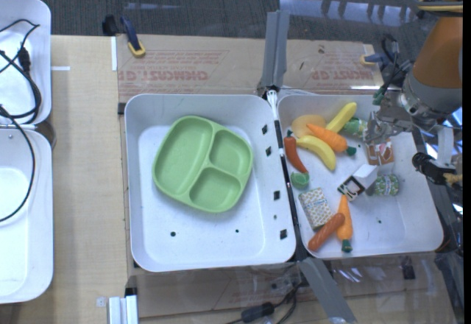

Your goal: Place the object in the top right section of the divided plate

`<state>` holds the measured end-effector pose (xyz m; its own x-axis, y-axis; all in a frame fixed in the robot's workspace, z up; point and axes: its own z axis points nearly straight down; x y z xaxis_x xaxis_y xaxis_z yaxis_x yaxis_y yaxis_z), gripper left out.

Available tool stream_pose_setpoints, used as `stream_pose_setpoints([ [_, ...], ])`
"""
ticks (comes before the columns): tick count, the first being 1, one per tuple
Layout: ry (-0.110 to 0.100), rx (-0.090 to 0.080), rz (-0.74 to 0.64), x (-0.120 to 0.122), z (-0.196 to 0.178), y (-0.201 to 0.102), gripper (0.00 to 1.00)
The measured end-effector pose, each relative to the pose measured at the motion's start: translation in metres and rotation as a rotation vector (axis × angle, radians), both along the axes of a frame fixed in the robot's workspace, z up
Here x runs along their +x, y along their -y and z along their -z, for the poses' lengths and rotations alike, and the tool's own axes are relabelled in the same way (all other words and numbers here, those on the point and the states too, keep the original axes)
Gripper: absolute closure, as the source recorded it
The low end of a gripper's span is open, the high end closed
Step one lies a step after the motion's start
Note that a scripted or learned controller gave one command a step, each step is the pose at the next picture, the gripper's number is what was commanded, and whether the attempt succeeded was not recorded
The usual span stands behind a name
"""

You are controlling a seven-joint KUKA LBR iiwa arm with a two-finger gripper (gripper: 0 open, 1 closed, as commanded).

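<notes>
Two shallow white bins sit side by side on a pale wooden bench. The left white bin [147, 241] holds a light green divided plate [202, 163] with three compartments: one large section on its 9 o'clock side and two smaller ones toward 3 o'clock, one above the other. All three sections are bare.

The right white bin [412, 230] carries a scatter of toy food. Near its 11 o'clock corner lie a yellow plastic banana [321, 152] and a second yellow banana [341, 115], with an orange plastic carrot [328, 137] crossing between them. A slim red chilli pepper [294, 155] lies along the bin's 9 o'clock wall, and a small green round piece [299, 180] sits just below it. Toward 6 o'clock are a speckled white sponge-like block [316, 205] and two more orange carrots [335, 223] lying close together. Near the bin's centre rests a small black-and-white box [355, 185], and beside it at 3 o'clock a greenish crinkled wrapped item [385, 185].

The grey arm with its orange band [441, 50] reaches in from 3 o'clock, and the gripper [380, 140] hangs over the upper part of the right bin, just above a small brown-and-white packet [382, 154]. Whether its fingers are spread or pressed together cannot be told, nor whether they touch the packet. The plate's 1 o'clock section is well apart from the gripper, across the divide between the bins.
</notes>
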<state>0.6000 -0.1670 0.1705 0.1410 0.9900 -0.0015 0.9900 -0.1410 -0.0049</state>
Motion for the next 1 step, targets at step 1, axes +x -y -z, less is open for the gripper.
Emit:
stream_pose_setpoints([
  [1,0.001,0.000,0.133,-0.0371,-0.0203,-0.1278,1.00],
])
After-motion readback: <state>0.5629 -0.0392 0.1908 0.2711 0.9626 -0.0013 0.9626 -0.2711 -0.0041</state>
